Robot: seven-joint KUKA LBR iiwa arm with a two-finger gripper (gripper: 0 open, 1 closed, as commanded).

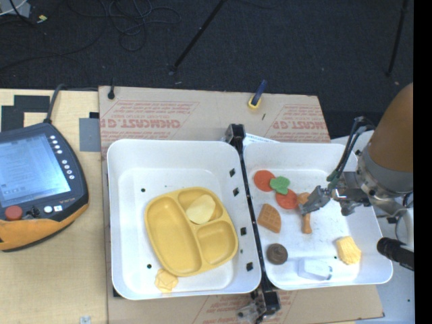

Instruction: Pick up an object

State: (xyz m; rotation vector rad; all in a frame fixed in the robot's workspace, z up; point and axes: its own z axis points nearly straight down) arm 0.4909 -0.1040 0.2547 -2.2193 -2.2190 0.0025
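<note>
Arm (pixel 395 147) reaches in from right, over right bin (pixel 378 275) | gripper (pixel 312 204) finger state: cannot tell | orange stick (pixel 306 221) just below gripper, long axis near-vertical in frame

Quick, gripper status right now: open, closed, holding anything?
Gripper: low in the right white bin, by the red and green toy pieces; open or closed cannot be told.

Upside-down red "CHEMCAST" print on the cardboard sheet (pixel 175 113).
</note>
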